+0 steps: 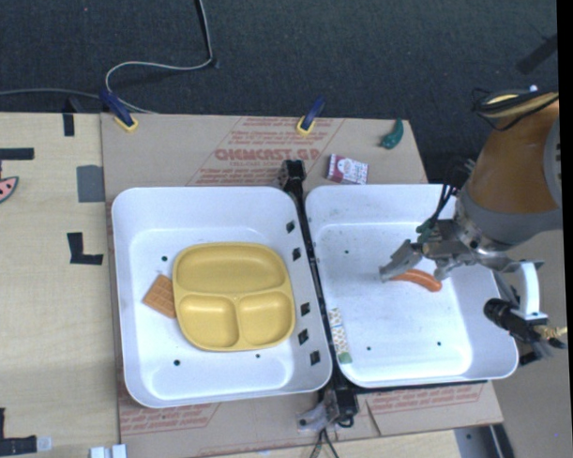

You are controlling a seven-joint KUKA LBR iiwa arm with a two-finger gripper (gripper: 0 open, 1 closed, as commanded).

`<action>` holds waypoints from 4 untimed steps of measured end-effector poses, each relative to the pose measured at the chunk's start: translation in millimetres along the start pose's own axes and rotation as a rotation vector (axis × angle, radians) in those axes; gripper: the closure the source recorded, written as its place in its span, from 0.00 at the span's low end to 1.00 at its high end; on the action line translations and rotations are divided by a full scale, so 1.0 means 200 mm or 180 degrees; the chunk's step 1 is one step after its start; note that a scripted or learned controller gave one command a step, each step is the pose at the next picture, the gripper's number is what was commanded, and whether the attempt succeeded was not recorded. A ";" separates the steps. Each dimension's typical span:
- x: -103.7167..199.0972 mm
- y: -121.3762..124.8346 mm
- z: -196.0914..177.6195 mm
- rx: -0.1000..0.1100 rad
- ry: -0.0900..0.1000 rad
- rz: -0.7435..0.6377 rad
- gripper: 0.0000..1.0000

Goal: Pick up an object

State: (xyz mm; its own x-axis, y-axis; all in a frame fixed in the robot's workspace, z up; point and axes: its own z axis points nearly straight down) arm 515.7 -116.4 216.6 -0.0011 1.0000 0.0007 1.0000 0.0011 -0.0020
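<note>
Cardboard lay under both bins as I watched the gripper [393, 269] hang over the right bin [394, 360], fingers parted and empty, just beside the orange carrot [422, 281] near its right edge, not yet lifted.

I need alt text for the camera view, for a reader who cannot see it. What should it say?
The gripper of a grey and orange arm reaches into the right white bin, right beside a small orange object on the bin floor. The left white bin holds a yellow divided plate with a small brown piece partly under its left edge.
</note>
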 end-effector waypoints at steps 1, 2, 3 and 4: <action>-0.20 0.29 0.59 -0.0057 -0.0020 -0.0002 0.00; -0.21 0.29 0.53 -0.0061 -0.0023 0.0001 1.00; -0.21 0.29 0.53 -0.0064 -0.0022 0.0000 0.00; -0.38 0.71 0.65 -0.0026 -0.0012 -0.0005 0.00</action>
State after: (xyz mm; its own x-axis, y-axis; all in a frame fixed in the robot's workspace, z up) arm 658.4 -193.0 86.7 -0.0028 1.0000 -0.0030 1.0000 0.0028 0.0060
